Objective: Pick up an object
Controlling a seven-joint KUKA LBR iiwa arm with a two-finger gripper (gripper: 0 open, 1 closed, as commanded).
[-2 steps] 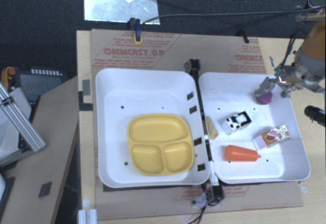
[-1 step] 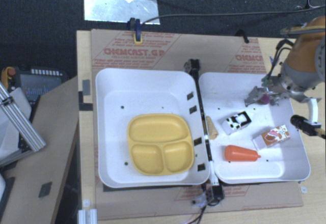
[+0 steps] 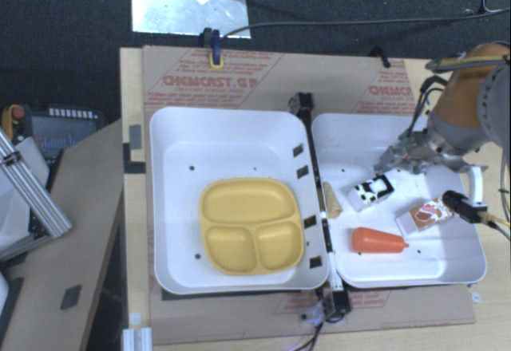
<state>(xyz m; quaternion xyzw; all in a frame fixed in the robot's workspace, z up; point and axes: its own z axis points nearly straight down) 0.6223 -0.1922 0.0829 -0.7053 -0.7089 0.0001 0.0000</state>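
The orange carrot [image 3: 378,241] in the right bin [image 3: 415,274] makes a handy landmark: it lies on its side near that bin's front wall, thick end toward the divider, tapering toward the arm. Just behind it, toward the back of the bin, sits a small black-and-white cow-patterned block [image 3: 373,191], and beside the carrot's tip, on the arm's side, a little white-and-red carton [image 3: 427,214] lies tilted. A small tan piece [image 3: 331,199] rests against the bin wall, up and away from the carrot's thick end. All of these look like light plastic toys, stiff and smooth, so none should crush, but the carrot's rounded taper could squirt out of a pinch; I would take it across the thick part. The carton and the cow block have flatter sides and look easier to grip squarely. The gripper [image 3: 403,156] hangs over the back of the right bin, well behind the carrot and close to the cow block; from here I cannot tell how wide it stands, and I see nothing in it. A dark fitting [image 3: 463,207] pokes in past the carton. Far to the other side of the carrot, the left bin [image 3: 172,182] holds a yellow three-compartment tray [image 3: 250,224], with nothing visible in its sections.
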